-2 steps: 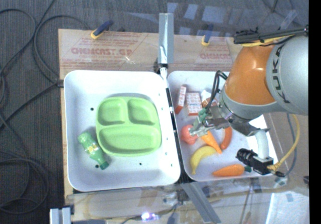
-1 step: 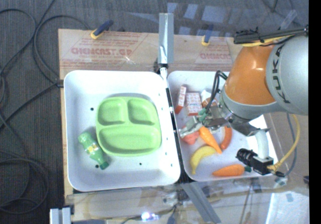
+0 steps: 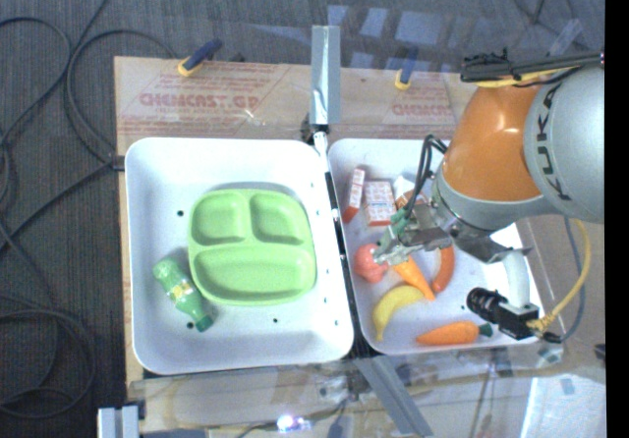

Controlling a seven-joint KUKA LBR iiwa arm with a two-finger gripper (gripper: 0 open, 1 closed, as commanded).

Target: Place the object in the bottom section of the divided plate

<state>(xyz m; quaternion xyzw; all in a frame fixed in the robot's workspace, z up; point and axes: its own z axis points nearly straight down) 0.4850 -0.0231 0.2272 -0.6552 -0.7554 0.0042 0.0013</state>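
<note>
well, the gripper (image 3: 393,242) hangs low in the right bin (image 3: 511,274), right over a red tomato-like toy (image 3: 369,262), though whether it pinches anything i cannot tell from this slant. that toy looks the likeliest object for the task; it seems light, hard plastic, round and smooth (so prone to squirt out of a grasp), best taken across its widest middle. around it lie a yellow banana (image 3: 393,306), two orange carrots (image 3: 450,333) (image 3: 414,275), a curved orange piece (image 3: 444,269) and small red-and-white cartons (image 3: 378,200). the left bin (image 3: 147,328) holds the green divided plate (image 3: 254,245), with nothing in its sections, the big bottom section facing the camera, and a small green bottle (image 3: 183,294) touching its lower left edge.
</note>
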